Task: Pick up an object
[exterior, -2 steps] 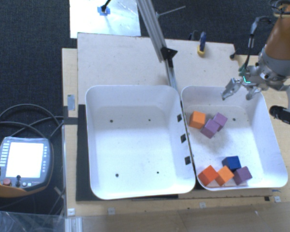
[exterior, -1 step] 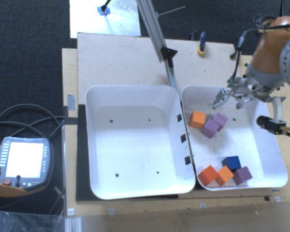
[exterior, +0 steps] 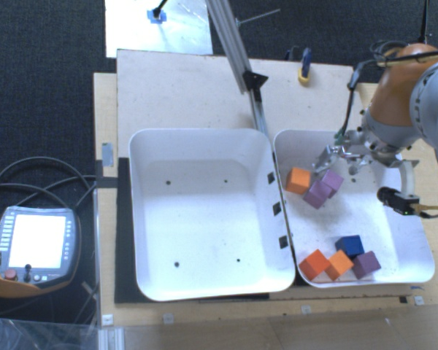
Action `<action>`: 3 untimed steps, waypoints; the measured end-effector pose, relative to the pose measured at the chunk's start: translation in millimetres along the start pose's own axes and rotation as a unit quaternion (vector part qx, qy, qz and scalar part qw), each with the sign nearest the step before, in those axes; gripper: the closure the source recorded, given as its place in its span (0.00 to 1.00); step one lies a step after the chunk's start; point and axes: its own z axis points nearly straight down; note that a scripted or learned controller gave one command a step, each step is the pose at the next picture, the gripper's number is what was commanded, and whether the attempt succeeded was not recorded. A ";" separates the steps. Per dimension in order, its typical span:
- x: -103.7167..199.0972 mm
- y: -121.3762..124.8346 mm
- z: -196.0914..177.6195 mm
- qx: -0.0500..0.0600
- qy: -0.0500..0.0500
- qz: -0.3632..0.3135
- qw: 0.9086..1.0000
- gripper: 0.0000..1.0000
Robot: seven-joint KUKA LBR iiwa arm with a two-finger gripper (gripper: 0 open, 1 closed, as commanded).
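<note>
Right bin, upper part: end effector low over a tilted purple block, an orange block touching that block's left side. Grip state: cannot tell; fingertips merge with the purple block's top.

Lower corner, well apart: orange, blue and purple cubes clustered.

Risk, as judged: the tilted face may slip from a closing pinch; the orange neighbour may be nudged or block one finger.

Left bin: not involved.

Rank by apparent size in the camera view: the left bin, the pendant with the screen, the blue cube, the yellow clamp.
1. Left bin, by far the largest.
2. Pendant, at the left edge.
3. Blue cube, in the right bin.
4. Yellow clamp, slightly smaller; it sits farther from the camera, so 3 and 4 are unsure.
</note>
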 end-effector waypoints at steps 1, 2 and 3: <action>-0.5 0.9 18.0 -0.002 0.000 0.001 1.000 0.00; -0.4 2.3 7.4 -0.004 0.000 0.000 1.000 1.00; -5.9 13.0 -45.2 -0.005 -0.001 -0.001 1.000 1.00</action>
